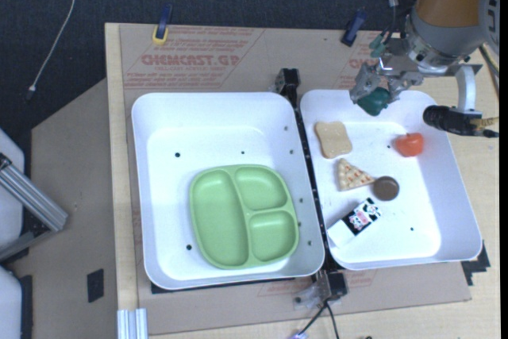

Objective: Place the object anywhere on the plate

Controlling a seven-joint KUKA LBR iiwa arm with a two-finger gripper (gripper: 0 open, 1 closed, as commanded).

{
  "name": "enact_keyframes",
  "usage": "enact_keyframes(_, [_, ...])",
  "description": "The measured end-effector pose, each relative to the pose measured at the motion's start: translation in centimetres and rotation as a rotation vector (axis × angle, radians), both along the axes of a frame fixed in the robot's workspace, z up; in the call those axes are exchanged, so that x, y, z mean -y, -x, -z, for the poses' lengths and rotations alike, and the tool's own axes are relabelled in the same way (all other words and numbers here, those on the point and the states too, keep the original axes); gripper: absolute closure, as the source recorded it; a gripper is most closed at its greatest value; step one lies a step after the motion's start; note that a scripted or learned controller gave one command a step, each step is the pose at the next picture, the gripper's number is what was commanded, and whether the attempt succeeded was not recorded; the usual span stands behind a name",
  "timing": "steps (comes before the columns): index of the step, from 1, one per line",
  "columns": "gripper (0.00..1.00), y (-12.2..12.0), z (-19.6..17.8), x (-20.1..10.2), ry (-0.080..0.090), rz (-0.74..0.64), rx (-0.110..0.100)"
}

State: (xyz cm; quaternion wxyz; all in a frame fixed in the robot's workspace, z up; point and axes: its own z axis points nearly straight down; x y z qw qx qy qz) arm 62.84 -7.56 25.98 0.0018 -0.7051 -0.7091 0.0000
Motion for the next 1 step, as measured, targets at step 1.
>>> enact_keyframes(1, [1.0, 1.87, -0.26, -4.72, 0.001, 0.001, -0.001])
